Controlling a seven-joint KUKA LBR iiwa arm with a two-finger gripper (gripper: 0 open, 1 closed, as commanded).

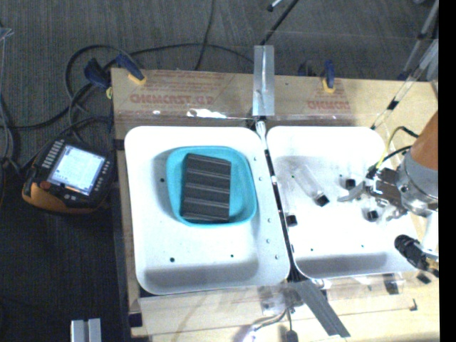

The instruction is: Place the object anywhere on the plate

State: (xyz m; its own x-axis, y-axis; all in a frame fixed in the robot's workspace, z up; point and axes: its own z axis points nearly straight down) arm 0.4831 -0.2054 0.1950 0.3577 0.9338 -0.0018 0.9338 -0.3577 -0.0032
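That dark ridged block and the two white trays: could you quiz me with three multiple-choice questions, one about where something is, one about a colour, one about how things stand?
1. Where does the dark ridged block lie?
A. On the plate in the left tray
B. In the right tray
C. On the floor

2. What colour is the plate?
A. Red
B. Light blue
C. Yellow

3. Where is the gripper?
A. Over the plate
B. Over the right tray, apart from the block
C. Above the floor

Answers:
1 A, the block rests inside the plate's rim in the left tray.
2 B, a light blue rim shows around the block.
3 B, it sits at the right tray's far side.
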